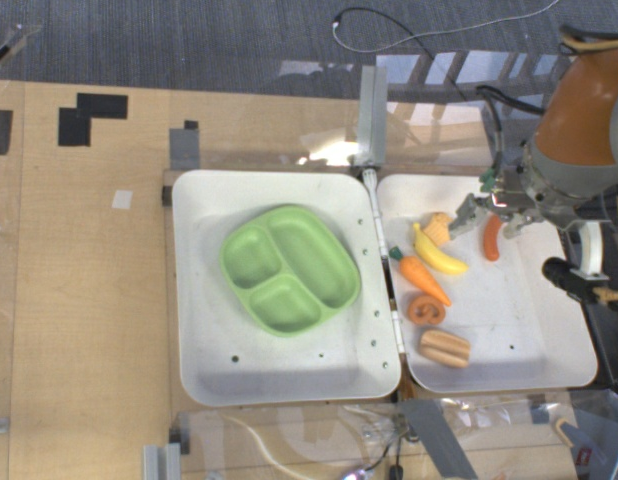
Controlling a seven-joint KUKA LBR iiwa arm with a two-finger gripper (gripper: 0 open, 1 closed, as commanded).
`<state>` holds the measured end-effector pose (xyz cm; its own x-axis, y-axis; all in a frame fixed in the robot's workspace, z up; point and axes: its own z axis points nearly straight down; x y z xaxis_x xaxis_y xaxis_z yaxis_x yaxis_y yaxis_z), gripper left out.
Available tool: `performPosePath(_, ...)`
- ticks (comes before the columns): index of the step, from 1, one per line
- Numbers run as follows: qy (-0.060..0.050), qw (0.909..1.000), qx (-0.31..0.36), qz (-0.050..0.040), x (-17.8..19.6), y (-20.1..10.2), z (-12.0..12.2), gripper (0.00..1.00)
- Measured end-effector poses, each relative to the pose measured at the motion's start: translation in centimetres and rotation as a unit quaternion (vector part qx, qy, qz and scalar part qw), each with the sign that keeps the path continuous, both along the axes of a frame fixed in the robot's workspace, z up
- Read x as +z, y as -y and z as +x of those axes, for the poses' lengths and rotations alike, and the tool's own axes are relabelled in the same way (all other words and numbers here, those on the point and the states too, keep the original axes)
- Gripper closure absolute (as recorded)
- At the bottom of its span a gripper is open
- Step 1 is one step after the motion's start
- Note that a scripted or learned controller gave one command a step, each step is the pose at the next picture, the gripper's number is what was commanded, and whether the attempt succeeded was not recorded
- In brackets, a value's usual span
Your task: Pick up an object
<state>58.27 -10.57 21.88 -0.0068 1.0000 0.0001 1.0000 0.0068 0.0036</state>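
Observation:
Several toy foods lie in the right bin: a yellow banana, an orange carrot, a round red-orange slice, a tan bread roll, a small orange-yellow piece and a red sausage-like piece. My gripper hangs over the bin's upper part, open, its fingers spread to either side just above the top end of the red piece. Nothing is held between them.
The left bin holds a green divided plate. A metal divider runs between the two bins. The arm's orange band and a black cable sit over the right bin's right side.

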Motion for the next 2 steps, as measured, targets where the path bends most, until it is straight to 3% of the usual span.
performPosePath(1, 0.000, 0.9986, -0.052, 0.0001, -12.3, -0.2, -0.5, 0.00)
performPosePath(2, 0.003, 0.9979, -0.065, 0.0000, -13.0, 1.8, 4.9, 0.00)
